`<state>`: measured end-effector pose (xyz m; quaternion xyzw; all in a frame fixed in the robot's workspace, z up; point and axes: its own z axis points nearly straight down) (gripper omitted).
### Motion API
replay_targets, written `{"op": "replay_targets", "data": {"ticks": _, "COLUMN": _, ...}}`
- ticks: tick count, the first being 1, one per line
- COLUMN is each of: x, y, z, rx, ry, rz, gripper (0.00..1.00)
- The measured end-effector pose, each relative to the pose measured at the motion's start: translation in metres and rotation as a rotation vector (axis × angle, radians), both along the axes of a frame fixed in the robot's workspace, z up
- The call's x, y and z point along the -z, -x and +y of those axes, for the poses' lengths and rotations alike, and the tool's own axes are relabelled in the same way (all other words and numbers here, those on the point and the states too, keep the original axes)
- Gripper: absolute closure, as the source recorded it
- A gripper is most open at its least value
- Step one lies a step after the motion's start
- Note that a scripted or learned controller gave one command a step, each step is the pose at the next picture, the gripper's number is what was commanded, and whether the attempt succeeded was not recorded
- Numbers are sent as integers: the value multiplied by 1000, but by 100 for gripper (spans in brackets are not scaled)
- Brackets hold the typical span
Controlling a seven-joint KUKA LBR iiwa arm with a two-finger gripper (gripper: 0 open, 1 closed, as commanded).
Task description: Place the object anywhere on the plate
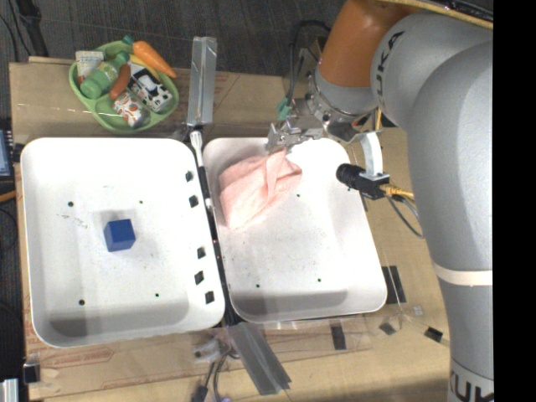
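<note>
Dark carpet-like flooring is showing behind a wooden worktop [251, 86] that is carrying two shallow white bins side by side. On the left, the left bin [50, 224] is holding a small blue cube [120, 234], which is sitting alone a little left of that bin's middle. Beside it, the right bin [335, 266] is holding a pale pink cloth [251, 187], which is lying crumpled in the upper left part of that bin, close to the divider between the two bins. One corner of the cloth is rising toward the gripper [285, 137].

Reaching in from the right, the grey arm [435, 82], with its orange band [356, 44] above the wrist, is hanging over the far edge of the right bin. Its gripper is sitting right at the raised top corner of the pink cloth and appears to be touching it there, but whether it is pinching the fabric or standing released cannot be told from this angle. A black cylindrical part [356, 177] with cabling is sticking out at the right rim of the right bin.

At the far left corner of the worktop, a green bowl [88, 107] is holding toy food, among it an orange carrot [153, 57]. A grey metal bracket [201, 78] is standing upright behind the gap between the bins.
</note>
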<state>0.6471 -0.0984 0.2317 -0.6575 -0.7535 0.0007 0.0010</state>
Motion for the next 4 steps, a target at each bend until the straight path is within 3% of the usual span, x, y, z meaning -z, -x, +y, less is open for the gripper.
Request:
{"op": "replay_targets", "data": {"ticks": 2, "x": -12, "y": 54, "z": 85, "rx": -811, "ry": -1, "rz": 1, "gripper": 100}}
{"op": "replay_targets", "data": {"ticks": 3, "x": 2, "y": 81, "z": 127, "rx": -1214, "ry": -3, "rz": 3, "gripper": 100}}
{"op": "replay_targets", "data": {"ticks": 4, "x": -5, "y": 105, "z": 162, "rx": -1438, "ry": -3, "rz": 2, "gripper": 100}}
